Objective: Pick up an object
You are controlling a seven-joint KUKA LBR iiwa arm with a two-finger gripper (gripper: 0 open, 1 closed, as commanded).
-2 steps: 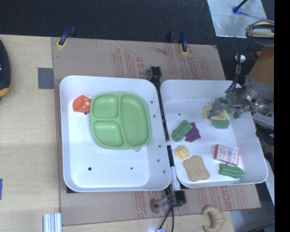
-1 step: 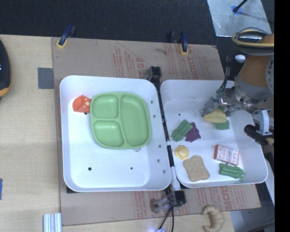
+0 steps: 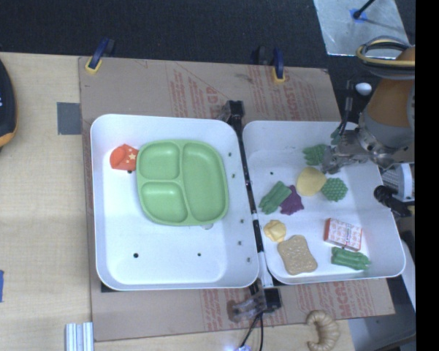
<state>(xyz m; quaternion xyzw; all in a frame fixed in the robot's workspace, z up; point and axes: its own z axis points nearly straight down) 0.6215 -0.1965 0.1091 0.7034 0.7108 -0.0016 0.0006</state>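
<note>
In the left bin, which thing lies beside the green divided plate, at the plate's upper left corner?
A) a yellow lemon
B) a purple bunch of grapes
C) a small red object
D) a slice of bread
C: the small red object lies in the left bin against the upper left corner of the green divided plate, while the yellowish, bread-like and purple pieces are all in the other bin.

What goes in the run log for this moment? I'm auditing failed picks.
arm: over right bin | gripper: beside yellow piece, grip unclear | left bin: green tray
</note>
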